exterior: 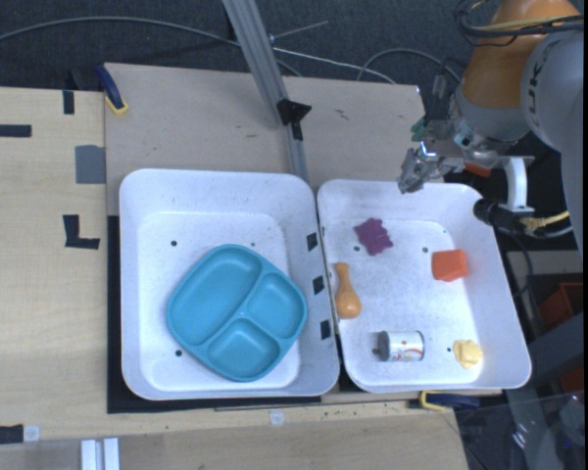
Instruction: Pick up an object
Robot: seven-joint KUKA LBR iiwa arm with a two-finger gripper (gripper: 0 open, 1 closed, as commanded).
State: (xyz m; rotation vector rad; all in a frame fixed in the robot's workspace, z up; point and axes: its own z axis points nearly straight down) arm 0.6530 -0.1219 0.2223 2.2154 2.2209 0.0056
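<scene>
My bench (206, 125) is pale wood over dark carpet, with two white bins side by side and a grey pole slanting in from the top. The left bin (137, 262) holds a blue tray (237, 311) with three compartments. In the right bin (495, 302) I count five things, all apart from each other: a purple lump (373, 235) near the far side, an orange block (450, 265) toward the right wall, an orange gourd (345, 292) close to the left wall, a can (399, 345) on its side near the front, and a yellow piece (467, 353) just right of it. The gripper (413, 176) hangs over the right bin's far rim, carrying nothing; I cannot tell how it is set.
</scene>
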